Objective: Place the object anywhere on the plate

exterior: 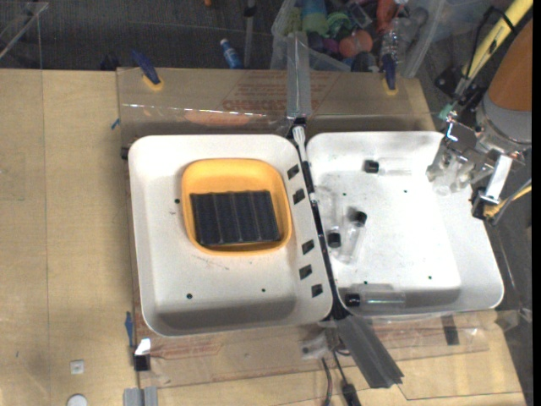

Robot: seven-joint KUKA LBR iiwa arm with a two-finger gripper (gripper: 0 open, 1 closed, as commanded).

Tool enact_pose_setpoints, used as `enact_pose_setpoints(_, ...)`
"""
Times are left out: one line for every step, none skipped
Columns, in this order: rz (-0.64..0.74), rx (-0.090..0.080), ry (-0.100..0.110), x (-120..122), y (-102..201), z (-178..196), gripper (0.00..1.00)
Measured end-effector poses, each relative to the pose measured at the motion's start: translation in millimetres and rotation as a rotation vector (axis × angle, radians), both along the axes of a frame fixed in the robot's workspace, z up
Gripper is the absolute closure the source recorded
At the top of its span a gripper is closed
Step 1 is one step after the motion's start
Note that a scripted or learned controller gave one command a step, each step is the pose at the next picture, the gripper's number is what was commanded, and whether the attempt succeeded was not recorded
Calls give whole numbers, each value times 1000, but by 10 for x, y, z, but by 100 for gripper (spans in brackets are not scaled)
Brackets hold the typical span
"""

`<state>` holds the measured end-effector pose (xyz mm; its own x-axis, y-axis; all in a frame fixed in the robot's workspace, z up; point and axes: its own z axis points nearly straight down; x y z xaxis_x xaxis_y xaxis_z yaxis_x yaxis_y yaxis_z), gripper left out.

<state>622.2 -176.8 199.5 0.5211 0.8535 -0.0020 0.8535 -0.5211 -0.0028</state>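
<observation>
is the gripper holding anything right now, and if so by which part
Cannot be told. The gripper sits over the right bin's far right edge, too blurred to show anything between its tips. The yellow plate lies in the left bin.

Two white bins (pixel 161 303) are borne side by side on the wooden bench (pixel 59 227); a small, possibly metal, piece (pixel 78 366) lies near its front-left edge.

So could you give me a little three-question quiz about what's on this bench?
1. True or false: the yellow plate sits in the left bin.
2. What lies on the plate? A) a dark ridged block B) a spoon C) a cup
3. Over which bin's edge is the gripper?

Key: 1 true. 2 A. 3 The right bin, at its far right edge.
</observation>
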Motion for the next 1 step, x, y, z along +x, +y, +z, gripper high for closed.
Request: enact_pose_setpoints(64, -1, -4, 446, 196, -90, 100)
